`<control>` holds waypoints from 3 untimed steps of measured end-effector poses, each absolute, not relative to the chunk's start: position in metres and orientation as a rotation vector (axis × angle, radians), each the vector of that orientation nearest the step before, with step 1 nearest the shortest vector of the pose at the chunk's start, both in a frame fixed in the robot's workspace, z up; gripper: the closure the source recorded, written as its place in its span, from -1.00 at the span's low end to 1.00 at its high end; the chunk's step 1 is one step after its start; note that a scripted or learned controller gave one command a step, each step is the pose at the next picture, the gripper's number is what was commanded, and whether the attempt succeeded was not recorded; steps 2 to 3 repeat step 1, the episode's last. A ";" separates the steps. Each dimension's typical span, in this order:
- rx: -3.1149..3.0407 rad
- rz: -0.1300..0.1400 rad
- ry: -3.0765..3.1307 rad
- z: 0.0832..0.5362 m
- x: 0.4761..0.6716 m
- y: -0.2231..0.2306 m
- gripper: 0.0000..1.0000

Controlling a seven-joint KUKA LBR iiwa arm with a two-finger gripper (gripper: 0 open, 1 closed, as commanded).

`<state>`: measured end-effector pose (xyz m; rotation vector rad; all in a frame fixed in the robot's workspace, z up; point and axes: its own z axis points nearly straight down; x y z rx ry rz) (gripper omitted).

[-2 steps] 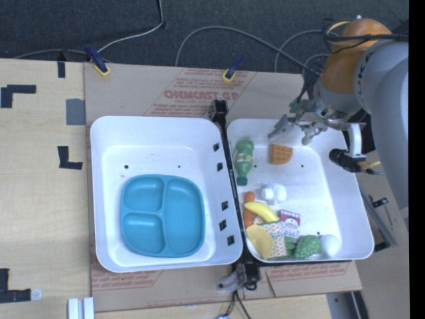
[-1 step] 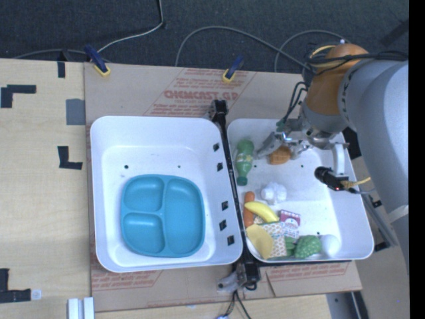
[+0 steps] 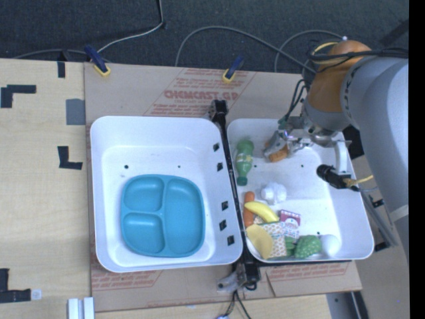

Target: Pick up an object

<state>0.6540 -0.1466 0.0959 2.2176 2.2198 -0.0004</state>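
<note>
My pincer (image 3: 284, 143) is closed on a small brown-orange toy piece (image 3: 277, 154), raised over the right bin's (image 3: 345, 226) far end. Looks light, stiff, slick plastic; a mid-body grip seems safest. Green bottle (image 3: 243, 159) sits just left of the pincer.

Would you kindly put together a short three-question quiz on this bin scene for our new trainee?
1. True or false: the blue divided plate lies in the left bin.
2. Which item lies nearest the divider between the bins at the right bin's far end? A) banana B) green bottle C) broccoli
3. Fill in: the tool sits over the ____ bin.

Key:
1. True.
2. B; the bottle lies along the divider, above the carrot.
3. Right; it is at that bin's far end, with a brownish item at its tip, though whether it is gripped is unclear.
</note>
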 end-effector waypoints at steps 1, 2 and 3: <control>2.218 0.002 2.224 0.185 0.669 -0.075 1.00; 2.218 0.002 2.224 0.185 0.669 -0.075 1.00; 2.218 0.002 2.224 0.185 0.669 -0.075 1.00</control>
